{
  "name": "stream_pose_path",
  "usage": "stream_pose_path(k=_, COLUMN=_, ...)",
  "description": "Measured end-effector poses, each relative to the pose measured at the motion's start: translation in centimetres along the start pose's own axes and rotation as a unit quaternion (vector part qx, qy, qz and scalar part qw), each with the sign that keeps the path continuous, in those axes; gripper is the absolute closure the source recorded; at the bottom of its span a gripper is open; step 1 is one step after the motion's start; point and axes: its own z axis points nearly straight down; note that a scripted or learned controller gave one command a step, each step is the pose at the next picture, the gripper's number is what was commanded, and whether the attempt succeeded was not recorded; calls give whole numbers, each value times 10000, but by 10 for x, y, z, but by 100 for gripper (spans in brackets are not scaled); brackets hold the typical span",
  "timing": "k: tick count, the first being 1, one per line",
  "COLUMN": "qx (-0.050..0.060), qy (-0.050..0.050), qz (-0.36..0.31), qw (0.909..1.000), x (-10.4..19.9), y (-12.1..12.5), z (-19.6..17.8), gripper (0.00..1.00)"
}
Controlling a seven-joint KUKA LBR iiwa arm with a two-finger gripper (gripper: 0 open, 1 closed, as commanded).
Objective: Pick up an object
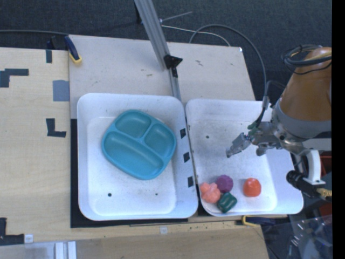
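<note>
My gripper (248, 149) hovers over the middle of the right bin (215, 117), open, with nothing between its fingers. Along that bin's front edge lie four small objects: an orange-pink lump (210, 191), a purple ball (224, 183), a dark green piece (227, 202) and a red-orange piece (252, 187). The gripper is above and behind them, touching none. The purple ball is the closest to it.
The left bin (91, 198) holds a teal divided plate (139, 143). A slanted metal pole (153, 26) crosses the bench at the back, ending near the bins' shared wall. The arm's orange-banded body (307, 90) overhangs the right bin's right side.
</note>
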Motion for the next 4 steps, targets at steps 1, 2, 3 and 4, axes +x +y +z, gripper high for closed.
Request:
stream_pose_path(k=1, qx=2, qy=1, qz=1, qw=10000, x=0, y=0, z=0, gripper=0)
stream_pose_path(k=2, qx=30, qy=2, qz=6, qw=10000, x=-4, y=5, z=47, gripper=0)
stream_pose_path(k=3, qx=39, qy=5, qz=1, qw=10000, x=6, y=3, z=106, gripper=0)
stream_pose_path(k=4, qx=13, qy=-3, qz=5, qw=10000, x=7, y=2, z=159, gripper=0)
